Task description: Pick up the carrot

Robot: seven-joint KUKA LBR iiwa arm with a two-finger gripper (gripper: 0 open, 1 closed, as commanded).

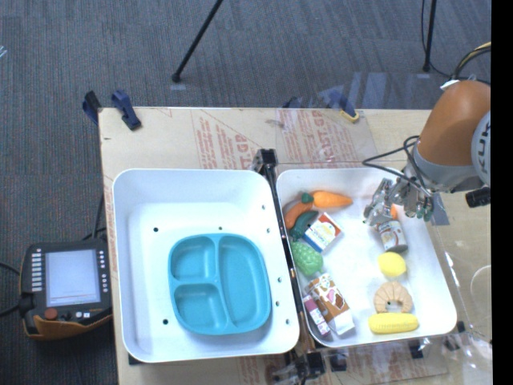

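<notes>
Nearest, a corn cob (393, 323) and lemon (392, 264) lie in the right bin (446, 295). Beyond, the claw (390, 208) hovers, its state indiscernible. Farthest, the carrot (331, 200) rests against packed neighbours; a descent there would likely catch the small box (322, 233).

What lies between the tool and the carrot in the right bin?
In the camera view, the stretch between the tool and the carrot is bare white floor of the right bin; nothing lies on it.
</notes>
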